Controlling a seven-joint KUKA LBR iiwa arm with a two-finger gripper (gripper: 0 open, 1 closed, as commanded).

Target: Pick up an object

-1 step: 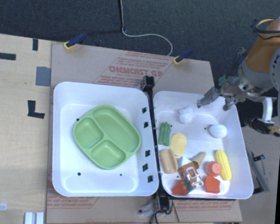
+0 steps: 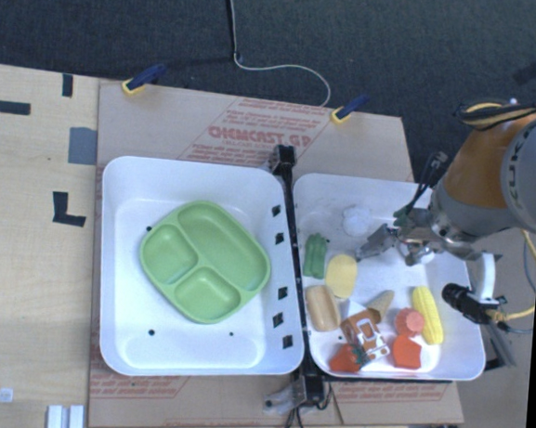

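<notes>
Fingers (image 2: 387, 239) above nine toy foods (image 2: 342, 275).

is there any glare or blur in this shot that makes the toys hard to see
In the camera view, lighting is even and soft; the right bin floor looks washed out near a pale object, which nearly blends in. The gripper is slightly soft-edged. The green plate and corn read clearly.

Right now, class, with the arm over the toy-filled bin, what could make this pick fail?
1. The toys are crowded: the corn cob, the tomato and the red block touch, so the gripper may nudge neighbours.
2. The gripper sits above the pile, near the yellow lemon-like piece, whose rounded shape may slip.
</notes>
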